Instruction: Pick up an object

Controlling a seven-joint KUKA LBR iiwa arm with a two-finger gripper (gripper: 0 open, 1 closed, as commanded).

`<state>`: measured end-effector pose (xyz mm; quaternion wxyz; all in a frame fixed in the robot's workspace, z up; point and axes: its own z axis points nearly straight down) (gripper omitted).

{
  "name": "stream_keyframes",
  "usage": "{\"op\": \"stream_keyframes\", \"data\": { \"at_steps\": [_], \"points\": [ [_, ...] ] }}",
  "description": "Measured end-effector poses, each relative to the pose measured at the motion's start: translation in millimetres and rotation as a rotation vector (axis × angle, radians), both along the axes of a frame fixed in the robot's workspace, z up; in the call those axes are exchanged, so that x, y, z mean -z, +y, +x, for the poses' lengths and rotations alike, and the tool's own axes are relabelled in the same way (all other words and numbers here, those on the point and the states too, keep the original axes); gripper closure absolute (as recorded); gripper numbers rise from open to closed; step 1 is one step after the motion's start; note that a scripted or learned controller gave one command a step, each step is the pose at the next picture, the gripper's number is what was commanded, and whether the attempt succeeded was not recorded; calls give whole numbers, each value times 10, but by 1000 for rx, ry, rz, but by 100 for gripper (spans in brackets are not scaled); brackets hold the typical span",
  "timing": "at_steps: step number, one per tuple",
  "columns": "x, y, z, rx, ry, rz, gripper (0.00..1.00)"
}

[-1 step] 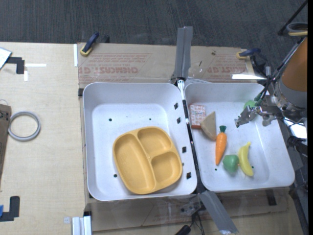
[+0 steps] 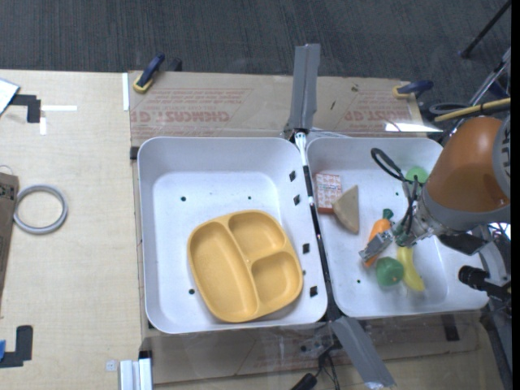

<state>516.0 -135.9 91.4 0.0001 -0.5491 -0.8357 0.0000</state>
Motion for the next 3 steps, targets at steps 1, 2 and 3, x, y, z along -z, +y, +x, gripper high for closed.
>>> {"op": "stream_keyframes", "data": {
  "at_steps": [1,2,3],
  "points": [
    [-149,-243,-94,-331,-3,-1,0],
    [1,200,87,-320,-1,0,0],
    [-91,188,93,-316,-3,-1,100]
  ]
}}
